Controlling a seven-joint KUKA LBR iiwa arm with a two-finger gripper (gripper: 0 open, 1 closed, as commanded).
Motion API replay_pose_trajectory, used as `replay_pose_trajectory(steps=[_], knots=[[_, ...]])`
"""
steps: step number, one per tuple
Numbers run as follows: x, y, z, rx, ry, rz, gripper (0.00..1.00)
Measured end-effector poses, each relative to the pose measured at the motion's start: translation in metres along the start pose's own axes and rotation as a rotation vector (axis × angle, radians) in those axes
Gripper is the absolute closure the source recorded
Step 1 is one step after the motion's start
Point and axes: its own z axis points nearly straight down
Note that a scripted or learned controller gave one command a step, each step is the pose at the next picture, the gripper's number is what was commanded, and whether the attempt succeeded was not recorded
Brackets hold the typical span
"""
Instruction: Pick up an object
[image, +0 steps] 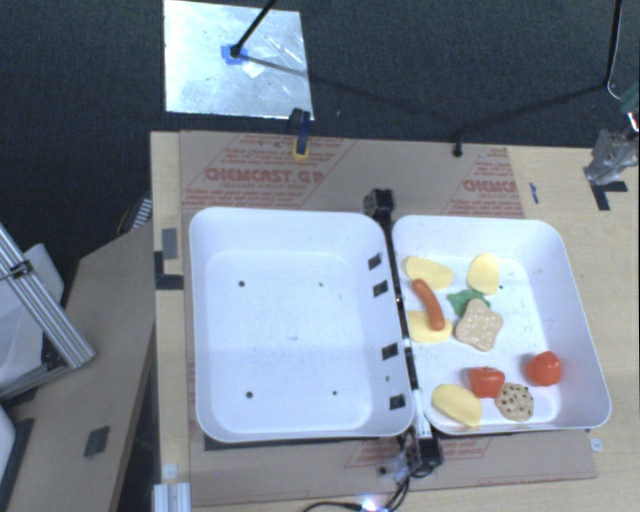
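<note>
Where bins meet, orange sausage (429, 304) lies slantwise.

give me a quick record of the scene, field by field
bins: two white bins side by side, left bin, right bin
right bin contents: toy food
sausage: orange, near the divider
cracker: tan square, on a green piece
cookie, near the front edge
tomato: red, right side
yellow pieces: four
arm: at the upper right edge

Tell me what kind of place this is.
Probably a robot test lab: two white bins on a workbench, toy food like a cookie and sausage, and cables on the floor.
</note>
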Motion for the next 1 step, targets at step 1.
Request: replay_pose_trajectory(steps=[1], knots=[[-0.0314, 0.0553, -0.0267, -0.009, -0.006, -0.004, 1.00]])
